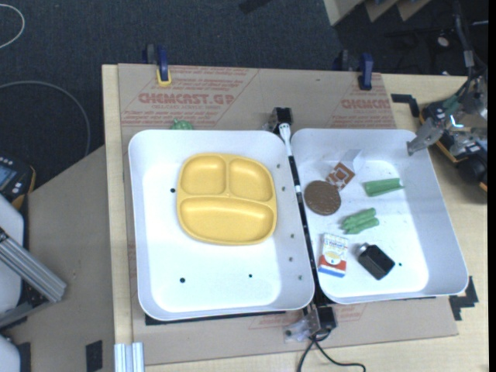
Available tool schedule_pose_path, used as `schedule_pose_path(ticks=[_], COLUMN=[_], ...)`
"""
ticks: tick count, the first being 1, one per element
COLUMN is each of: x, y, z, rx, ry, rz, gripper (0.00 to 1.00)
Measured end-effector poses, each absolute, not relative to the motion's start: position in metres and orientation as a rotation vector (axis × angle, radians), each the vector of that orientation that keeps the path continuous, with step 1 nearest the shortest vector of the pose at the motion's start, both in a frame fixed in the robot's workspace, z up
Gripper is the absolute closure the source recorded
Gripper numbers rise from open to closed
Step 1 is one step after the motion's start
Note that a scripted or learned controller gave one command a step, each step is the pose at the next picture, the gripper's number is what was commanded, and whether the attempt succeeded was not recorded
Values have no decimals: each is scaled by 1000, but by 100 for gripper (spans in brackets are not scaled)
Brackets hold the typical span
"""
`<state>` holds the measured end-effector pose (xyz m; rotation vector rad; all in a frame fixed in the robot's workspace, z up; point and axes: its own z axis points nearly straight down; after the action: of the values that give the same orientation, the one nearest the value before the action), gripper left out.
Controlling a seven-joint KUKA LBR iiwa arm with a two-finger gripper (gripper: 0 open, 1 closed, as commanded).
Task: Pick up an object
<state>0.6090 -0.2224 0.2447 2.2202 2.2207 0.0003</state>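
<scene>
1. The counter [232, 91] carries both bins side by side. Nothing is lifted off it, so I judge the pick as not yet done.
2. The left bin [155, 270] holds one thing, a yellow divided plate [227, 198], lying flat in its upper half.
3. The right bin [434, 239] holds all the small things, so I would expect the pick to come from here.
4. The arm's end [448, 122] sits at the right bin's far right corner, over the rim and well apart from every object. It is a tangle of metal from this angle, and I cannot tell whether the jaws stand wide or narrow. I see nothing between them.
5. A brown disc [322, 198] lies near the bin's left wall, with a brown and white packet [339, 174] just beside its upper edge.
6. A long green piece [382, 185] lies right of the disc, and a green bunch [359, 222] lies below it.
7. A small white, red and blue box [334, 255] and a black block [376, 260] lie near the front rim, close together but apart.
8. Still to do, by my reading: the approach, the descent, the close and the lift.
</scene>
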Motion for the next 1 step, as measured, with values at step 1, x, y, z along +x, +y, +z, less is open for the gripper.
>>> schedule_pose_path(ticks=[1], x=[611], y=[-188], z=[392], rx=[2206], ry=[2217], rz=[12], gripper=[0])
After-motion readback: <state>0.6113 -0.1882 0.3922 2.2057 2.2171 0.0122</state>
